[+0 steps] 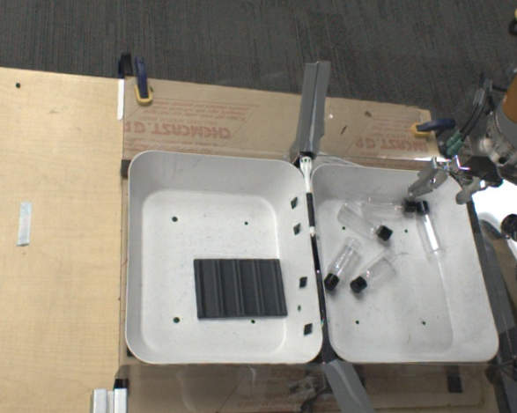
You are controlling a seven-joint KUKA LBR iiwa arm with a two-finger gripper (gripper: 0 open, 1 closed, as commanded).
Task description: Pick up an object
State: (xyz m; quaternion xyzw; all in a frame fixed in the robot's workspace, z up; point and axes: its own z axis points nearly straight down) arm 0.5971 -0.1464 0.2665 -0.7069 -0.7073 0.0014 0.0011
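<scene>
Black slab point(239, 288) left bin point(154, 185), vials point(361, 252) right

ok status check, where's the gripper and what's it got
Gripper over the right bin's far corner, nothing seen held. Clear vials lie loose below it. Dark ribbed block in the left bin. Nothing blocking.

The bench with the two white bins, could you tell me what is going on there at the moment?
A robot arm reaches in from the right, its end effector hovering over the far edge of the right bin. That bin holds several clear vials with black caps, scattered near its middle. The left bin holds one dark ribbed tray. Nothing is visibly held yet, so the pick seems still to come.
</scene>
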